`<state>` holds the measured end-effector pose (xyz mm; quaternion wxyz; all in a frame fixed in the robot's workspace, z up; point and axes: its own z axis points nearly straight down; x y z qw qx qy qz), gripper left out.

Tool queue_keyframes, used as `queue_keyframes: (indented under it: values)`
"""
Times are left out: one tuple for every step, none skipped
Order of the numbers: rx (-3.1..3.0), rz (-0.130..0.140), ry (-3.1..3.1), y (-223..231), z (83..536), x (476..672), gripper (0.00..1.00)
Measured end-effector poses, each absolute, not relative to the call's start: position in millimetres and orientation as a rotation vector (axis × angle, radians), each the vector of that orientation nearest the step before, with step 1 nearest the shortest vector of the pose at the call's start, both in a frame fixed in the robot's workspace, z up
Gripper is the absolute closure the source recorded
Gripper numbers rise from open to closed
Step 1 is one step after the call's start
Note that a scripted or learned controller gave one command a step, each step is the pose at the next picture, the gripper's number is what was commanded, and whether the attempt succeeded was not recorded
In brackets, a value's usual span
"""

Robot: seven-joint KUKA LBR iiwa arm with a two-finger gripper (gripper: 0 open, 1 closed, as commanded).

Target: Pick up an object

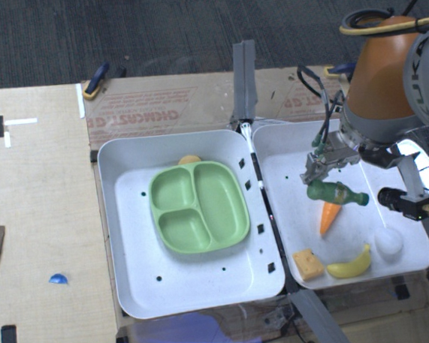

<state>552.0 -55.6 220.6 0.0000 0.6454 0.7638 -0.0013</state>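
Your end effector [321, 170] sits low in the right bin [288, 152], right over the neck end of the green bottle [338, 193] — whether it is clenched or released, you cannot tell from this angle, so don't count the bottle as held. The bottle lies on its side just below the end effector, with the orange carrot [328, 216] touching it from underneath. That contact is your first risk: a round bottle taken near one end may roll or swing out, and it could drag the carrot along. Further off, toward the bin's near edge, lie the yellow banana [351, 266], a tan block [308, 264] and a white ball [389, 242] — clear of trouble for now. Farthest away, in the other bin, rests the green divided plate [200, 206].
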Motion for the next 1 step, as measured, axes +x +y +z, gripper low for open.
queue_keyframes:
  values:
    - [2.124,-0.005,2.317,-91.7,245.2,503.0,1.00]
